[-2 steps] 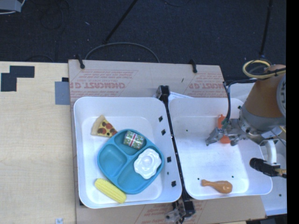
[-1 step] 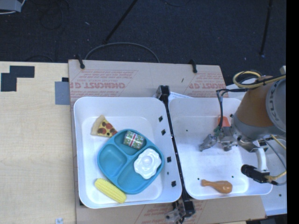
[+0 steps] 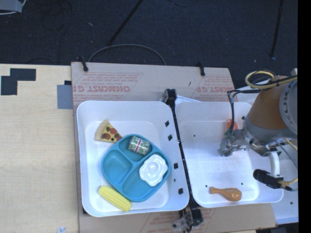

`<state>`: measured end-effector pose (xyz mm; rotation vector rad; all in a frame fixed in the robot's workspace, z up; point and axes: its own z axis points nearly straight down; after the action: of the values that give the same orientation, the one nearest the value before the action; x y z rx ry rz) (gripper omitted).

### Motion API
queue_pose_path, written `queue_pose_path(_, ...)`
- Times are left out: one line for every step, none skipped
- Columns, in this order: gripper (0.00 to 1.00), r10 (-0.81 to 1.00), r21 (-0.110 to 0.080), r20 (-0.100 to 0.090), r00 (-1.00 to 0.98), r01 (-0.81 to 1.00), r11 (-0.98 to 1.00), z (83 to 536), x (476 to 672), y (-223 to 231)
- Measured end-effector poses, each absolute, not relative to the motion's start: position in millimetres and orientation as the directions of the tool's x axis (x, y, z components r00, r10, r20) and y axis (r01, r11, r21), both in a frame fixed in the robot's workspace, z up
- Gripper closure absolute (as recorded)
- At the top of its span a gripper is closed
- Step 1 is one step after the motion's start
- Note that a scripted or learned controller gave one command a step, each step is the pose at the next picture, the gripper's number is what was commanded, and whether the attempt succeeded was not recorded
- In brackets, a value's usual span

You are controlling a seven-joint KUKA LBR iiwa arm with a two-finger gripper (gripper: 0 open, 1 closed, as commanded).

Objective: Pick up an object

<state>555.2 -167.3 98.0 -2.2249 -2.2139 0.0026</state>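
Observation:
My gripper hangs low over the middle right of the right bin, with the grey arm and its orange band behind it. Just above the gripper, a small orange object lies partly hidden by the wrist. A tan chicken drumstick rests near the front wall of the right bin, apart from the gripper. In the left bin, a blue divided plate carries a green and red can and a white fried egg.
A pizza slice lies at the back left of the left bin and a yellow corn cob at its front. A black divider separates the bins. Cables and a black fitting hang by the right bin's right wall.

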Motion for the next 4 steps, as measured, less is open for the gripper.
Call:
queue_pose_path(1.0,1.0,0.001,0.0,0.006,1.0,-0.006,140.6,556.6,-171.6)
queue_pose_path(1.0,1.0,0.001,0.0,0.009,1.0,-0.009,187.1,549.5,-177.2)
queue_pose_path(1.0,1.0,0.004,-0.001,-0.001,1.0,0.001,242.9,560.0,-180.3)
queue_pose_path(1.0,1.0,-0.004,0.003,-0.004,1.0,0.004,230.2,556.2,-125.6)
